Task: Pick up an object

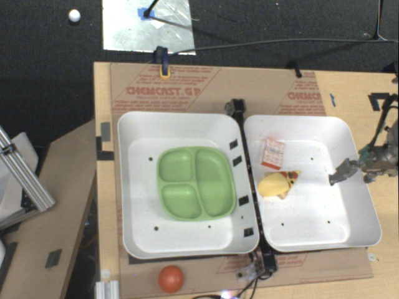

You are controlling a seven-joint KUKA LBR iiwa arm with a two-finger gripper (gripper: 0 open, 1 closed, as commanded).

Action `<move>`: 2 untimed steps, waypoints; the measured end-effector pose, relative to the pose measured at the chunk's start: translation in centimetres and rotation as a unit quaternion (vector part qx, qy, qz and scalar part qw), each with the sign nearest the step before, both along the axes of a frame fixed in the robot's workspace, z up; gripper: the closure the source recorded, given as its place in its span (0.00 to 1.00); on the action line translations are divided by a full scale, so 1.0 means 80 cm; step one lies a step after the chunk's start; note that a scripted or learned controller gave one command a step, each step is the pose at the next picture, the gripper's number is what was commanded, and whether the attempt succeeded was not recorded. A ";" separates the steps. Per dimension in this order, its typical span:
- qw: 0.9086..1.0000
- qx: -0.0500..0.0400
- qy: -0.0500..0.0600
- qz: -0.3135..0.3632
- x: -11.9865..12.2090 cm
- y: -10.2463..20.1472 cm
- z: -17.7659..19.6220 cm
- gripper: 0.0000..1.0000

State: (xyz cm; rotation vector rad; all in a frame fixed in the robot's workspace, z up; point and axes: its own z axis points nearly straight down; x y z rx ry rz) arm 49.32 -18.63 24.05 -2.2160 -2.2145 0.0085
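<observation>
You have two white bins side by side on the tabletop (pixel 187 83), which is covered by a brown printed sheet. The left bin (pixel 134 167) holds a green divided plate (pixel 196 182) with three compartments, lying flat near the bin's middle. The right bin (pixel 336 229) holds two things close together in its left half: a yellow soft object (pixel 274 184) with a red and dark patch on its right end, and just above it a small red-and-white packet (pixel 272 153); from this angle you cannot tell whether the two touch. The gripper (pixel 336 176) comes in from the right at the right bin's right wall, with a dark tip reaching over the bin floor, well apart from the yellow soft object and with nothing seen in it. Whether the fingers are apart or together you cannot tell here; they are too small and dark. An orange ball (pixel 171 278) sits on the tabletop outside the bins, just below the left bin's lower edge. A small white ball (pixel 75 15) lies on the dark surface at upper left, beside a shiny sheet (pixel 146 17).
</observation>
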 end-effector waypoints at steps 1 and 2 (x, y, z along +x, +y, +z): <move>1.000 -0.001 -0.006 0.002 0.003 0.001 0.008 0.00; 1.000 -0.001 -0.004 0.001 0.006 0.005 -0.045 0.00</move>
